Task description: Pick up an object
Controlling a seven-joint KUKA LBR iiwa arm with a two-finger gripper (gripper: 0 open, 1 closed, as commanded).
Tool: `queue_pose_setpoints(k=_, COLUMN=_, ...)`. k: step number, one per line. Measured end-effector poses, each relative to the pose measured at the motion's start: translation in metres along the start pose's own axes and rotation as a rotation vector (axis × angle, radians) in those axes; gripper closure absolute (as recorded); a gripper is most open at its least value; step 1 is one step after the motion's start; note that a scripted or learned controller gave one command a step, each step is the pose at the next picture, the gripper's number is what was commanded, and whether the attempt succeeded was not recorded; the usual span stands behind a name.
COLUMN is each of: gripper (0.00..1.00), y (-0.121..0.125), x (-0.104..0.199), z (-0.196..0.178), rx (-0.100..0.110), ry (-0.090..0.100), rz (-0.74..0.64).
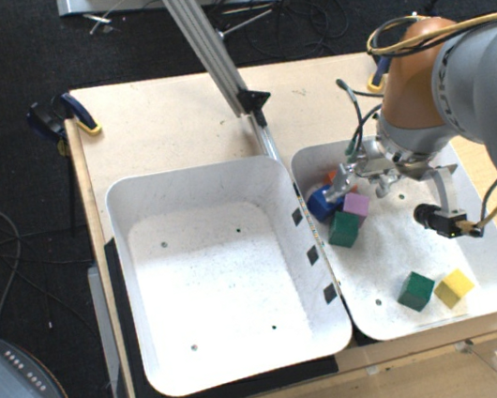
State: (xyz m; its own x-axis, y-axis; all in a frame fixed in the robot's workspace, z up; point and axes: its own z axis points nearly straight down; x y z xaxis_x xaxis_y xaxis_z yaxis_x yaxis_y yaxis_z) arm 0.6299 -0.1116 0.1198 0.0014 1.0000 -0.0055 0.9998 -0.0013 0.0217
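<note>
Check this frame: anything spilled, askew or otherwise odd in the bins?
Nothing spilled or damaged. All the blocks lie in the right bin: a green block tilted against a purple one beside a blue piece, and a green cube and yellow cube apart near the front. The gripper hangs over the cluster.

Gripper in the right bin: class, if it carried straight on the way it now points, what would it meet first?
Probably the pink block, just ahead of the gripper, with the blue piece close beside it. Depth is hard to judge from above.
</note>
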Motion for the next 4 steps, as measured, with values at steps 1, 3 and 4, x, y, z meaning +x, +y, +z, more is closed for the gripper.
queue_pose_setpoints(k=1, gripper=0.0, y=0.013, x=0.016, z=-0.081, rx=0.011, ry=0.004, rz=-0.006)
queue_pose_setpoints(k=3, gripper=1.0, y=0.028, x=0.003, z=-0.012, rx=0.001, ry=-0.004, rz=-0.003)
queue_pose_setpoints(k=4, gripper=0.0, y=0.027, x=0.006, z=-0.01, rx=0.005, ry=0.001, rz=-0.004)
